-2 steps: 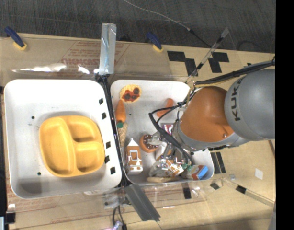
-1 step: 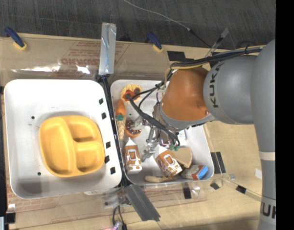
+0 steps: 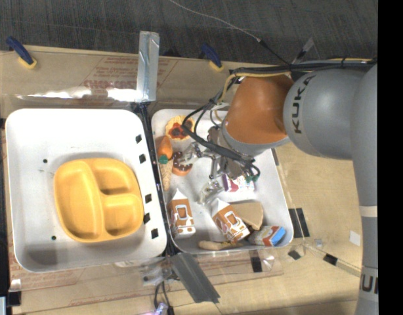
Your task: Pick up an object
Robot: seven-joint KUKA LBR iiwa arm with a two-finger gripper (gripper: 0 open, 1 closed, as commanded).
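Note:
My gripper [image 3: 213,184] hangs below the orange wrist band [image 3: 254,110], low over the middle of the right bin [image 3: 279,195]. It points down at bare bin floor, between a brown and orange cup-like toy [image 3: 182,163] on its left and a pink and white item [image 3: 244,184] on its right. Two small white and orange cartons [image 3: 182,217] [image 3: 230,226] stand just in front of it. I see nothing held in it. The arm hides the bin's back right part.
The right bin also holds an orange carrot-like toy [image 3: 164,149], a red and yellow toy [image 3: 178,129], a tan bread slice [image 3: 252,212], a tan stick [image 3: 211,245] and a blue and red piece [image 3: 274,235]. A yellow divided plate [image 3: 96,197] lies in the left bin [image 3: 31,130].

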